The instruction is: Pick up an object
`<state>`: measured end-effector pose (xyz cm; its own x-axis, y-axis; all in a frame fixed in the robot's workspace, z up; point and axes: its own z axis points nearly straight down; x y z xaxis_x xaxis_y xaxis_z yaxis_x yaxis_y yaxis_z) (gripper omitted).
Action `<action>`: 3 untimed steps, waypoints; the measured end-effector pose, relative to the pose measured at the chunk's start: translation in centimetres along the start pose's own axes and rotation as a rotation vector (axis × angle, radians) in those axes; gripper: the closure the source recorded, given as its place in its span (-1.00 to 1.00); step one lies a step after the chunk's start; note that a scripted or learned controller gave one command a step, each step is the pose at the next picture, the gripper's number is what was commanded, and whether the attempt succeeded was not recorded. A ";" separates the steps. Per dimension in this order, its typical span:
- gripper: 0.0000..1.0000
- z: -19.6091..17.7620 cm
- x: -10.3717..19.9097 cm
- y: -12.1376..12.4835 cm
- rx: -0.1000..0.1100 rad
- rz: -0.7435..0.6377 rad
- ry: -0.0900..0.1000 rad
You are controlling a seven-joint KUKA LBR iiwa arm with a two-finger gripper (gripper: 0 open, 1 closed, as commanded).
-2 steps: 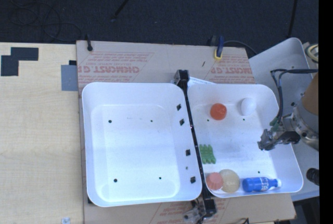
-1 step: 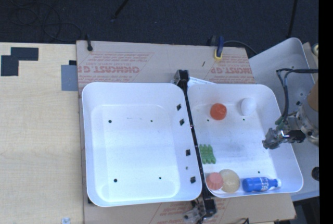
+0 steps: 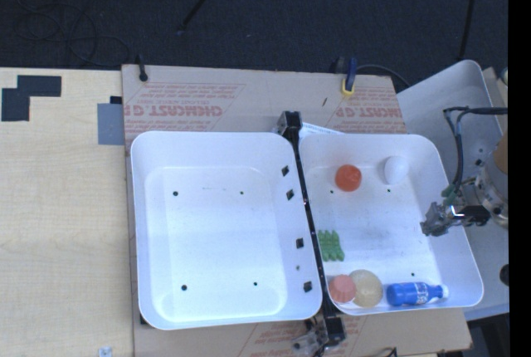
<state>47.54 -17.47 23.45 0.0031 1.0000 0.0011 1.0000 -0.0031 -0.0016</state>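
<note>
Dark carpet fills the background, and below it I see a pale wood-grain bench point(image 3: 58, 206) with a sheet of printed brown cardboard point(image 3: 249, 102) under two shallow white plastic bins. I read the left bin point(image 3: 141, 181) as smooth and glossy, with rounded corners and small dark dots on its floor. Along the right bin point(image 3: 465, 256) I count a round orange ball point(image 3: 348, 177) near the back, a white rounded lump point(image 3: 395, 169) just beside it, a ridged green piece point(image 3: 331, 245) near the divider, and at the front edge a pinkish ball point(image 3: 342, 288) touching a pale yellowish ball point(image 3: 366, 287), with a blue bottle point(image 3: 415, 294) lying on its side next to them. My gripper point(image 3: 436, 221), dark metal with cables, sits over the right bin's right wall, apart from every object; I cannot tell whether it is spread or closed.
</note>
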 end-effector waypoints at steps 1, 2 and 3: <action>1.00 0.9 -0.8 0.0 0.003 -0.002 0.000; 1.00 1.2 -1.9 0.0 0.001 -0.002 -0.001; 1.00 0.8 -3.1 0.1 0.000 -0.003 -0.001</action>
<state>47.58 -20.59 22.62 0.0000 1.0000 0.0005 1.0000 0.0000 -0.0014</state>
